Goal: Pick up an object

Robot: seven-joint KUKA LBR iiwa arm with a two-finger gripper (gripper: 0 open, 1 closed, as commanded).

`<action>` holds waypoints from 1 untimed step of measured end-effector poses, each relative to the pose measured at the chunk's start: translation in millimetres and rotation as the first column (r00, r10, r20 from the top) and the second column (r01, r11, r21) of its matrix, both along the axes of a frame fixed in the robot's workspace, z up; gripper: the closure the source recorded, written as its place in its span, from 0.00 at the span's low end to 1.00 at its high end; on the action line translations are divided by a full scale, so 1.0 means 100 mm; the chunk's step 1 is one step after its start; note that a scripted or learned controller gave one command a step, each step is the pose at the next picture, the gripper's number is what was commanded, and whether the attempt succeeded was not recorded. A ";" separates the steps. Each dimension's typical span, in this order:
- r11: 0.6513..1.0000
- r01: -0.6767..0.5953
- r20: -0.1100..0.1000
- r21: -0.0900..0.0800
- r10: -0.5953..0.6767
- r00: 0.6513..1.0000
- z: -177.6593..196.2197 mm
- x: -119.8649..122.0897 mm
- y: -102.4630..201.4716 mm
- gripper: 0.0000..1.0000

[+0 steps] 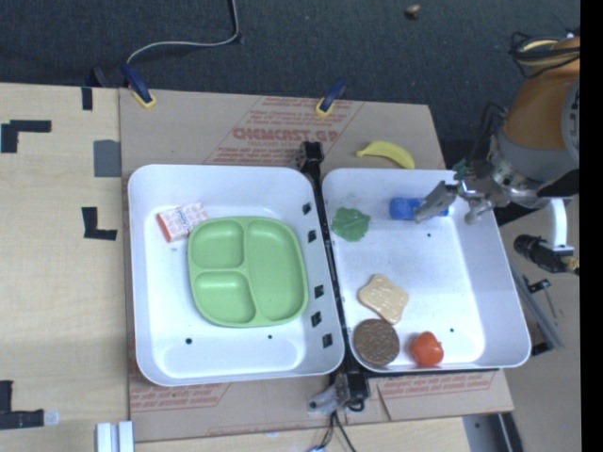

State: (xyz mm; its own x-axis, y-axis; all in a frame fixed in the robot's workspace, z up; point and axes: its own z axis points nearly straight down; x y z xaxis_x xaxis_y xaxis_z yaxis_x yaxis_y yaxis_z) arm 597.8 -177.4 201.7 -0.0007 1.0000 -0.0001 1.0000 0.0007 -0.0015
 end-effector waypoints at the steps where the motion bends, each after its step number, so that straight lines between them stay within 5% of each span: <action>1: 1.000 -0.003 0.021 -0.008 0.003 1.000 -0.99 0.71 -0.03 0.00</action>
